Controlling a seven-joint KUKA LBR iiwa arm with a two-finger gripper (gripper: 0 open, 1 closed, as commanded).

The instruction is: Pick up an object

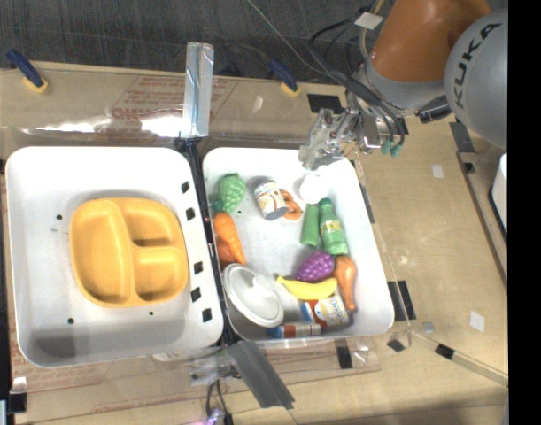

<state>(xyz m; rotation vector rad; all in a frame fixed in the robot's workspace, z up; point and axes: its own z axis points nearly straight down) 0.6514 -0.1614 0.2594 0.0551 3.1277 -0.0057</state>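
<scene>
Above the right bin's [369,228] far rim, gripper [321,151] hangs, finger state unclear; green bottle [330,226] lies just nearward, lengthwise.

The arm [469,38] is seen as rounded grey housing, with dark "KUKA" lettering printed on its pale grey shell. A broad orange band [416,29] is fitted above the wrist. Black cables [341,34] are looped beside the band, and a small white tag is noted at its top. The gripper [328,144] is built of bare, silvery metal parts. A small teal fitting [392,148] is noted at the wrist assembly's right side.
</scene>
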